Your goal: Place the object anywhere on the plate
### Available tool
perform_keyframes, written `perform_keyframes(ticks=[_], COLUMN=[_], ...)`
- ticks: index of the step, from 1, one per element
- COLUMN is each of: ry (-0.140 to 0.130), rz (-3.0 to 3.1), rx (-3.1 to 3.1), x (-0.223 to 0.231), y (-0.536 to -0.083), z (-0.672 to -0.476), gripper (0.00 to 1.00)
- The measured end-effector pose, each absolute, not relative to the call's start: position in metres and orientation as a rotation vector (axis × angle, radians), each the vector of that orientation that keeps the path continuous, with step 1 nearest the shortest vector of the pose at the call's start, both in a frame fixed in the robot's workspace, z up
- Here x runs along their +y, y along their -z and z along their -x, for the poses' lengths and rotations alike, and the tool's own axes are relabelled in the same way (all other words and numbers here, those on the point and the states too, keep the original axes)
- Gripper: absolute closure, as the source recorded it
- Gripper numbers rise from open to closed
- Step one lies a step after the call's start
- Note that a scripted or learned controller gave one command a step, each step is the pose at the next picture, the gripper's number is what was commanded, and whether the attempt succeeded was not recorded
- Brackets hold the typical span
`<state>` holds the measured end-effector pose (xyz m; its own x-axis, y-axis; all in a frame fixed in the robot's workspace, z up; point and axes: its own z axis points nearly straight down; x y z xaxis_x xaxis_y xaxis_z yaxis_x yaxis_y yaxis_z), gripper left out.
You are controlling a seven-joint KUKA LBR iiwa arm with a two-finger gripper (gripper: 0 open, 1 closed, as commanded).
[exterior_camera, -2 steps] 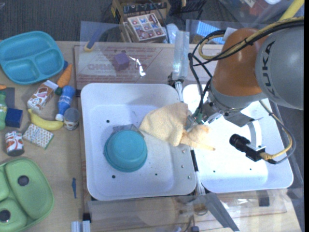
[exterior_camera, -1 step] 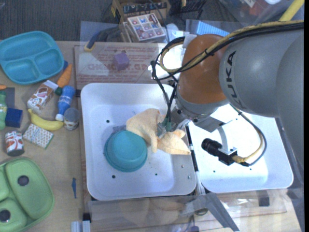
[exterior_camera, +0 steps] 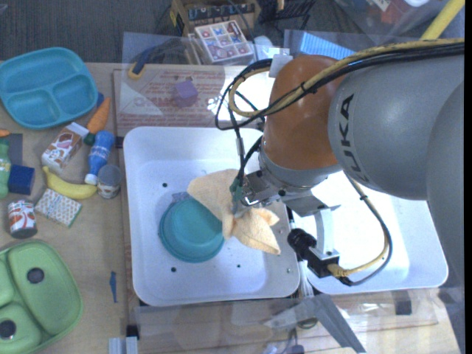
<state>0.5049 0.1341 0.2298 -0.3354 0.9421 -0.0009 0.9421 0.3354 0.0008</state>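
Crumpled pale-yellow cloth touches the teal plate.

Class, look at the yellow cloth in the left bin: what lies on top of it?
The teal bowl overlaps the yellow cloth at its left side; the gripper sits over its middle. Whatever lies beneath the cloth is covered.

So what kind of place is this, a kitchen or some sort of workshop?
Most likely a robotics lab bench, not a kitchen. A big KUKA arm reaches over white bins, toy food like a banana lies around, and cluttered boxes sit behind.
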Motion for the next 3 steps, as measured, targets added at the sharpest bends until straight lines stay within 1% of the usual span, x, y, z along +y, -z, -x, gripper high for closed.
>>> perform_keyframes(ticks=[1,2,3], ry=[0.000,-0.004,-0.005], rz=[-1.857,-1.146,-1.146], rx=[2.531,2.920,2.920], x=[0.116,0.169,0.169], y=[-0.195,-0.208,-0.209], z=[-0.586,-0.576,-0.576], gripper=[1.00,1.00,0.00])
